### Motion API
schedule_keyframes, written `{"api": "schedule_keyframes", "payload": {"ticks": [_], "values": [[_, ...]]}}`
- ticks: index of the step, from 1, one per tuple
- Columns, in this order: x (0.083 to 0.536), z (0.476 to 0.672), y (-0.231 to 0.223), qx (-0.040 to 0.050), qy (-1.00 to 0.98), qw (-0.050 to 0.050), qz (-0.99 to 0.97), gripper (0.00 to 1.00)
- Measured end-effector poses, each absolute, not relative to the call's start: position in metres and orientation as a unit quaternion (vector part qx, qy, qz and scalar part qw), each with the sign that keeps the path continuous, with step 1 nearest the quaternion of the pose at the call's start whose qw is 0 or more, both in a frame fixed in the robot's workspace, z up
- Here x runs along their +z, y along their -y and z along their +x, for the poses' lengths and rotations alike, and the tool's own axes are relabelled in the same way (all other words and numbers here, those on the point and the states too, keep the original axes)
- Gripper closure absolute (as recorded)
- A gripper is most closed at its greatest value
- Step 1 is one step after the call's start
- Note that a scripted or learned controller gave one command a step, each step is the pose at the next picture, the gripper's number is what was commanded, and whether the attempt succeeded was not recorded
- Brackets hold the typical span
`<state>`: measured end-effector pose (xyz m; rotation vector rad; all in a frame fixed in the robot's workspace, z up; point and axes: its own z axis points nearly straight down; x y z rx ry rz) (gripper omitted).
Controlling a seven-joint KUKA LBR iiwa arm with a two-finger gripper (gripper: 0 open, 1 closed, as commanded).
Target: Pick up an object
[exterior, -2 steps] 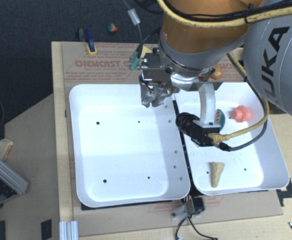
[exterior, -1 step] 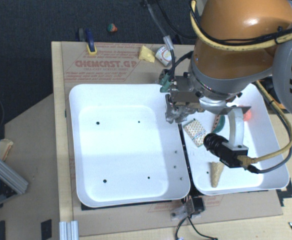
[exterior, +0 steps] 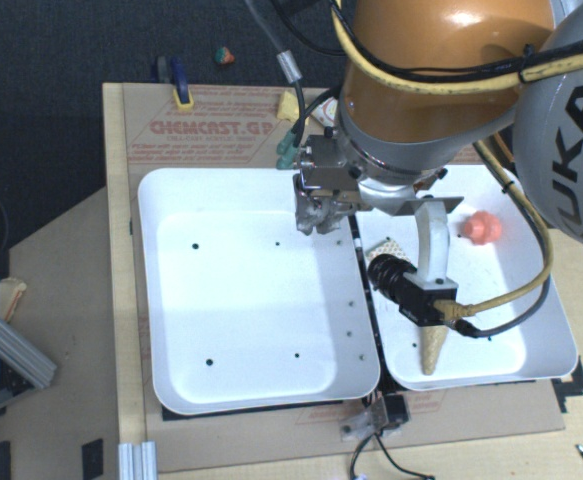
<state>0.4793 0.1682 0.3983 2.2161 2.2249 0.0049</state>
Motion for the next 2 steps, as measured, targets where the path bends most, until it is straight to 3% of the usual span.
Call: {"api": "schedule_keyframes", "payload": {"ticks": [1, 2], "values": [[0.311, 0.507, -0.186, -0.004, -0.707, -0.002, 0.707, 1.0], [0.405, 0.509, -0.157, 0.005, -0.706, 0.003, 0.708, 1.0]]}}
